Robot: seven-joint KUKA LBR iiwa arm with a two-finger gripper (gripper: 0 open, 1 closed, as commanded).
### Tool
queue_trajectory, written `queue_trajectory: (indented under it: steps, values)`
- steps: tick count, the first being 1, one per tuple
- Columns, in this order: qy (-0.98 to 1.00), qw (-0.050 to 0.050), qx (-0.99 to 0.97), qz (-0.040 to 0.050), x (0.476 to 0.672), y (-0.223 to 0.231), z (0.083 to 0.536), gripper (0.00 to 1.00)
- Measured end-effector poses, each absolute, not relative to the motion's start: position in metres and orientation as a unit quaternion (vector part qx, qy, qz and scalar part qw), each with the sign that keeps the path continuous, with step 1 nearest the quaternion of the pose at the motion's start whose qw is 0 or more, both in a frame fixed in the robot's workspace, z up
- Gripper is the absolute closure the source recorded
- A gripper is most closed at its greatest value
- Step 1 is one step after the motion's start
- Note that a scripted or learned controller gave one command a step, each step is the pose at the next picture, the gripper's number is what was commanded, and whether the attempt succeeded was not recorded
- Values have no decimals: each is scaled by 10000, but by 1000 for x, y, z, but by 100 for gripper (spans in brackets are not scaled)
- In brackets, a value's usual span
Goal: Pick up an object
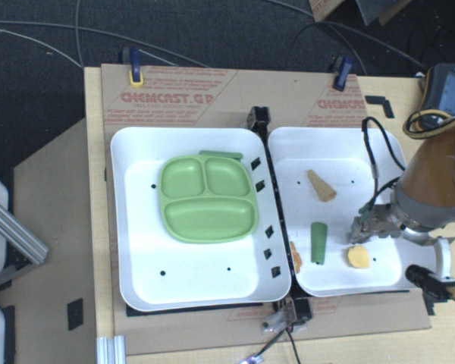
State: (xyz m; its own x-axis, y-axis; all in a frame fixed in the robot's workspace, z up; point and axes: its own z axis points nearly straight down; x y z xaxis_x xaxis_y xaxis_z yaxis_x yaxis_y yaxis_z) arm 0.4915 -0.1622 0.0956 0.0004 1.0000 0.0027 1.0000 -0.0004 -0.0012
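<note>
Approach step, nothing gripped: tool (362, 228) hovering at right of frame above yellow piece (358, 258). Jaw state impossible to tell. Next: descend squarely, close on it.

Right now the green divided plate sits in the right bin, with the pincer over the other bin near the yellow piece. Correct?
Not quite: the camera view shows the green divided plate in the left bin. The pincer is over the right bin, near the yellow piece.
</note>
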Motion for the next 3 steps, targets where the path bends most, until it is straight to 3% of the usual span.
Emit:
queue_trajectory:
  steps: [3]
  values:
    - [-7075, -38, -7067, -20, 487, -165, 248, 100]
